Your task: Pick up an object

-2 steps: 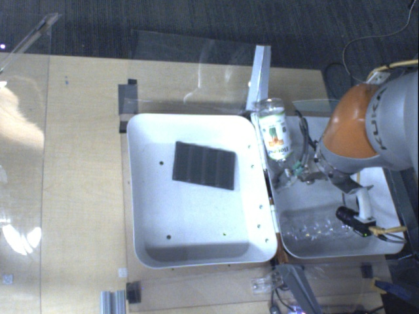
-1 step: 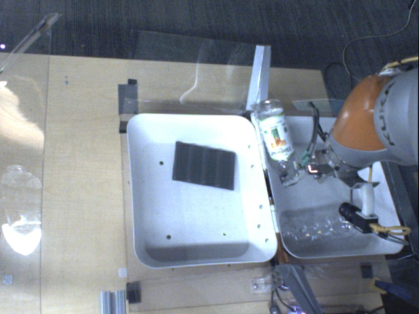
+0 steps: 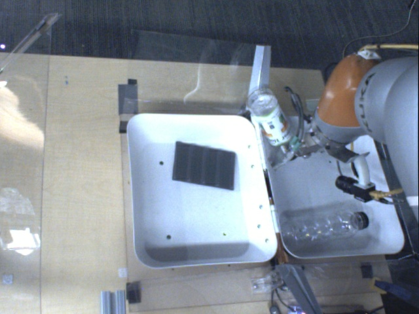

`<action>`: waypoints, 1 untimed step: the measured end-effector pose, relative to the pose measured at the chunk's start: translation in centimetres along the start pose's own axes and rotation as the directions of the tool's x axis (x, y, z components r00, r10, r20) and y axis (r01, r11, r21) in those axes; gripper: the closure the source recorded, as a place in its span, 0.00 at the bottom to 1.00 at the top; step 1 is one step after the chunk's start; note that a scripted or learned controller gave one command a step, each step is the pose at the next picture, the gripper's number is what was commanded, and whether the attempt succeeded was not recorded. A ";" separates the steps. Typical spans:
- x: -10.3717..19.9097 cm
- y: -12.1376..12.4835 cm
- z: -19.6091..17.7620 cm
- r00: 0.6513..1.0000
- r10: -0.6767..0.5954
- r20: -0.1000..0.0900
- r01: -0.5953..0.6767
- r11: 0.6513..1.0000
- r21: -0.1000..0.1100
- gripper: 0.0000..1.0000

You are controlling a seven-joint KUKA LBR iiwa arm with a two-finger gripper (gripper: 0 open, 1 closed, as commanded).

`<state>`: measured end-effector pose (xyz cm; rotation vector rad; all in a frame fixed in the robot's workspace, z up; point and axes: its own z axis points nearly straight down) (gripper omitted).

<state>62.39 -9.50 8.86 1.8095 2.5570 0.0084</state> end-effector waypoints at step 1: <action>0.0 0.3 -1.3 1.000 -0.006 0.004 0.006 1.000 -0.009 1.00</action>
